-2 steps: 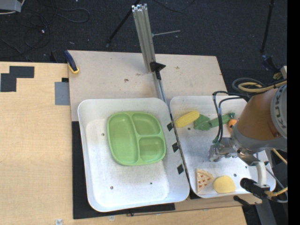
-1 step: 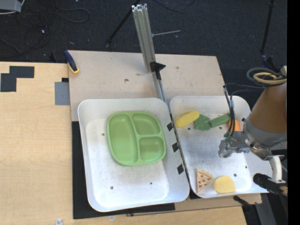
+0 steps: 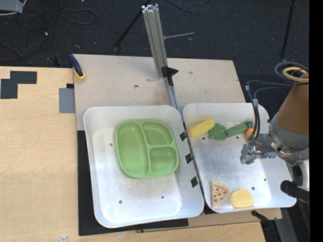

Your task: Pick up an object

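1. Two shallow white bins are being viewed from above at a slant, side by side on a bench: the left bin (image 3: 101,205) and the right bin (image 3: 272,198).
2. A green divided plate (image 3: 147,148) is lying flat in the left bin, its three compartments facing up.
3. Four small objects are lying in the right bin.
4. A yellow corn cob (image 3: 201,127) is resting at the far left of that bin, its long axis running left to right and tilted slightly, the right end pointing farther away.
5. A green toy vegetable (image 3: 228,131) is lying just to the right of the corn, also stretched left to right, with an orange tip (image 3: 249,132) at its right end.
6. A pizza slice (image 3: 218,194) is lying near the front edge, its point aimed toward the near side.
7. A round yellow piece (image 3: 241,198) is sitting just to the right of the slice.
8. The gripper (image 3: 249,154) is being held low over the right part of the right bin, near the orange tip, reached in from the right on the grey arm with its orange band (image 3: 299,110).
9. Its opening cannot be told, as the metal parts are blurring together, and no object is seen in it.
10. The arm is being cut off at the right.
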